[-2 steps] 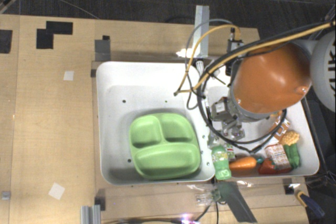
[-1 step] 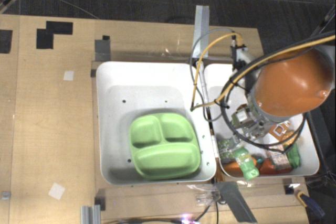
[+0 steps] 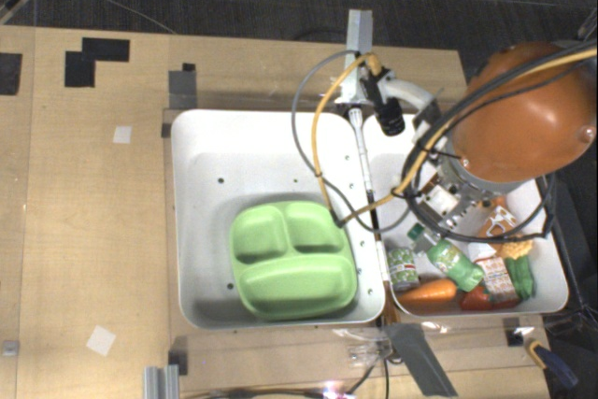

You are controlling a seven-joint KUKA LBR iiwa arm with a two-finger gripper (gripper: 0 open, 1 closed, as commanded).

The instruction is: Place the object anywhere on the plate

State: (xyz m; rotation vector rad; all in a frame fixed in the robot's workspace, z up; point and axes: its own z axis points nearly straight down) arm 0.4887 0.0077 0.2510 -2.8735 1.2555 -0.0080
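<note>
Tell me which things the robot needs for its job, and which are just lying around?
Needed for the job:
green plate in the left bin
gripper over the right bin
toy food in that bin, such as the carrot and green bottle

Just lying about:
cables
black shapes on the bench

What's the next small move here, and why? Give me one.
Probably lower the end effector onto one item, such as the carrot. The arm hangs over the right bin, where the toys lie piled near the front wall, and the green plate in the left bin has nothing on it.
</note>
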